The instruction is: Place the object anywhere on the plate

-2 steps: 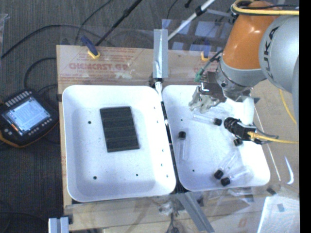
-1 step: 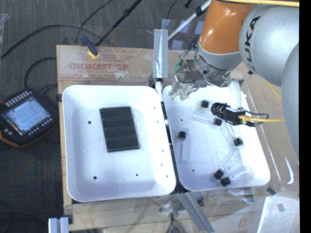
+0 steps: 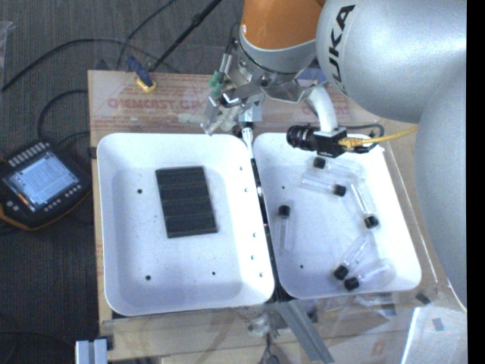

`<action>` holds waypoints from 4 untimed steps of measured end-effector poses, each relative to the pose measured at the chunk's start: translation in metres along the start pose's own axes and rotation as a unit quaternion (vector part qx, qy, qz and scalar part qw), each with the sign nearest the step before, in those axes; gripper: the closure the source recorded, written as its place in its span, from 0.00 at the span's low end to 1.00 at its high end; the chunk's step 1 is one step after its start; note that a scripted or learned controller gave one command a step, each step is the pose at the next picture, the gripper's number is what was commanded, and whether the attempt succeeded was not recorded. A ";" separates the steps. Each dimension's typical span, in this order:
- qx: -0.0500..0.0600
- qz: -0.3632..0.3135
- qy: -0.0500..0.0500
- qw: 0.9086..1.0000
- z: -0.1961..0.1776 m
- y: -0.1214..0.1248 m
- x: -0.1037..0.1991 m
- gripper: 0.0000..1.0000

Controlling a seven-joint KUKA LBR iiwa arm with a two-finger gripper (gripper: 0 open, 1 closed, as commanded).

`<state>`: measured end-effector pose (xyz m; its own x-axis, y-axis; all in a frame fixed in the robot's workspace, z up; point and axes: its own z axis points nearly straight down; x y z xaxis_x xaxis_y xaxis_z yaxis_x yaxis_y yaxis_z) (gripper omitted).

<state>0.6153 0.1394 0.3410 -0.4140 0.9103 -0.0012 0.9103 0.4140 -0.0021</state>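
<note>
A dark ribbed rectangular plate point(image 3: 186, 201) lies flat in the middle of the left white bin point(image 3: 121, 279). Several clear vials with black caps are scattered in the right bin point(image 3: 303, 279): one point(image 3: 284, 226) near its left wall, one point(image 3: 327, 186) further back, and a cluster point(image 3: 356, 268) at the front right. My gripper point(image 3: 227, 118) hangs over the back rims where the two bins meet, high above the bench, behind the plate and to its right. No vial shows at the gripper from this angle.
A black cylindrical fitting point(image 3: 311, 138) with a yellow cable juts over the back of the right bin. The arm's grey body point(image 3: 402, 44) covers the top right. A teach pendant point(image 3: 38, 182) lies on the floor to the left, with cables point(image 3: 91, 48) behind the bench.
</note>
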 end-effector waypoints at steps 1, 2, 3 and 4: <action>0.000 0.030 0.000 1.000 -0.014 0.031 0.063 1.00; 0.001 -0.029 0.000 1.000 0.023 0.016 0.085 1.00; 0.000 -0.018 -0.001 1.000 0.048 0.084 0.054 1.00; 0.000 -0.026 0.000 1.000 -0.059 0.073 0.057 1.00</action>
<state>0.6582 0.2215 0.3996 -0.4605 0.8876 -0.0006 0.8876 0.4605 -0.0018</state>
